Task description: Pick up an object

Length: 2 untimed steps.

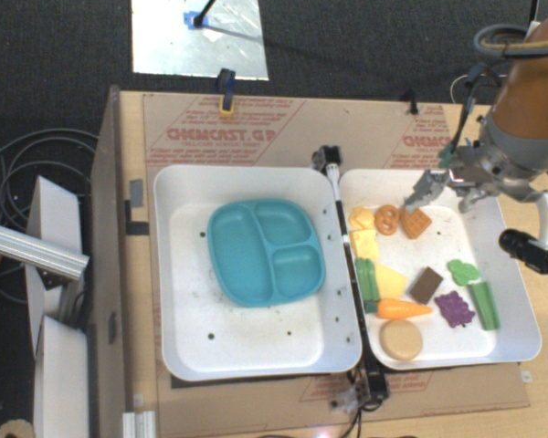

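My gripper [445, 196] hangs over the back of the right bin [521, 331], its two fingers spread apart and open, with nothing between them. An orange square waffle [416, 222] lies just below the left fingertip [415, 201], and a brown pretzel [385, 217] sits to the waffle's left. Further forward in the same bin lie a brown chocolate block [426, 285], an orange carrot [405, 309], purple grapes [455, 307], a green vegetable [476, 296], a beige round cookie [402, 339], yellow cheese pieces [366, 244] and a green pickle [365, 279].
The left bin [192, 336] holds a blue divided plate [265, 252]. A raised divider [345, 245] separates the two bins. The arm's grey and orange body [530, 108] stands over the right bin's back right corner. A black part [525, 246] sticks in from the right.
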{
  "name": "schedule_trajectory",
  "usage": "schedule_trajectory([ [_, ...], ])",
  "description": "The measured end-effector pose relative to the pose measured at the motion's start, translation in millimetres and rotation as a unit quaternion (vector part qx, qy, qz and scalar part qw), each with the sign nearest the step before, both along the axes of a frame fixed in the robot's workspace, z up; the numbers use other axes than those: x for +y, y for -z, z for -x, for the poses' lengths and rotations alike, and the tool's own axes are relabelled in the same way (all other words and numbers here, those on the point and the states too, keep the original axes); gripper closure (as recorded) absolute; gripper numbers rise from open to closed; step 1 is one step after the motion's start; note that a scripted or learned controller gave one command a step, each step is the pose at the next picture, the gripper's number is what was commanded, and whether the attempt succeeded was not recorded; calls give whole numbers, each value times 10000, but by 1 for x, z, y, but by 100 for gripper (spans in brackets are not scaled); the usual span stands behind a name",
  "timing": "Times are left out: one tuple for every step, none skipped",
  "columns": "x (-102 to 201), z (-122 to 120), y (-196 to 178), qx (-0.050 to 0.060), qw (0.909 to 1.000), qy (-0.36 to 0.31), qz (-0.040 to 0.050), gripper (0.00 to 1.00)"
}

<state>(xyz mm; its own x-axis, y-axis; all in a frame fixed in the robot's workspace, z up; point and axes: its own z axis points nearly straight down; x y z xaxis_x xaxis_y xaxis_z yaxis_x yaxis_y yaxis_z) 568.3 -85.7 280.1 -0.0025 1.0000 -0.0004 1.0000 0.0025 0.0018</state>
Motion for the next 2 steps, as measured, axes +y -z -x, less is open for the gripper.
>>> schedule_trajectory([
  [-46, 4, 106, 44, 10000, 29, 1, 0],
  [-77, 38, 200, 30, 10000, 26, -4, 0],
])
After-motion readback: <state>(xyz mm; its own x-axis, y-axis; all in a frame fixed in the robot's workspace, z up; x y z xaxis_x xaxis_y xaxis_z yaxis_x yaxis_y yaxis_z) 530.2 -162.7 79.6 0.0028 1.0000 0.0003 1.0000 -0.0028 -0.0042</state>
